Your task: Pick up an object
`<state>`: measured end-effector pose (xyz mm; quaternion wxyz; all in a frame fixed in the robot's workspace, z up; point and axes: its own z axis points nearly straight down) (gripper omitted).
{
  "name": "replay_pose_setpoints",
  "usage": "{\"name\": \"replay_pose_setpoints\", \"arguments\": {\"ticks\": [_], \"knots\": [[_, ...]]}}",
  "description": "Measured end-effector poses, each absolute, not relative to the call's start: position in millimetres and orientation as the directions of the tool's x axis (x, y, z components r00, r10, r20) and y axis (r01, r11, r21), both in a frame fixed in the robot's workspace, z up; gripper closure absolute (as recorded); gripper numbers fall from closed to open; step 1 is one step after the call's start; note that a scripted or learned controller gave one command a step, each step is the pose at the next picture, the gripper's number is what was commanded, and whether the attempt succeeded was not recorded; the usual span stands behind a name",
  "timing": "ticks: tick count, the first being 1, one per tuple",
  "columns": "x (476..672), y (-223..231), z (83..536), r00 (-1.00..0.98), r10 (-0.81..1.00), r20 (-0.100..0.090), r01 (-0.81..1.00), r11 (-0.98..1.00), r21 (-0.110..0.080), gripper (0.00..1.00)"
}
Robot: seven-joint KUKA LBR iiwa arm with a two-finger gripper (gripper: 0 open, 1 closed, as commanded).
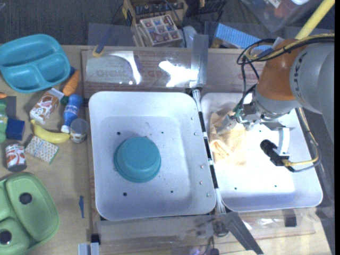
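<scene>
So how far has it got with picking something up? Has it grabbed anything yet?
Nothing looks picked up yet. The teal bowl sits upside down in the left bin, untouched. The arm is down in the right bin, its hand low near some pale, blurry stuff by the divider. I can't tell what that is, or whether the hand has hold of it. Gripping and lifting are left.

A wooden bench (74,195) stands on dark floor (42,9), with bright glare on clear plastic (143,70).
</scene>
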<state>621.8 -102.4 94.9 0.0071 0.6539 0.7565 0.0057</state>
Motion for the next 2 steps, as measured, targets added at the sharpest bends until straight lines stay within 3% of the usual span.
{"name": "replay_pose_setpoints", "arguments": {"ticks": [1,2], "knots": [[623.8,-101.9,106.9,-0.143,0.99,-0.001,0.989,0.143,0.025,1.0],[666.5,-50.1,237.5,-0.328,0.945,-0.002,0.945,0.328,0.003,1.0]]}}
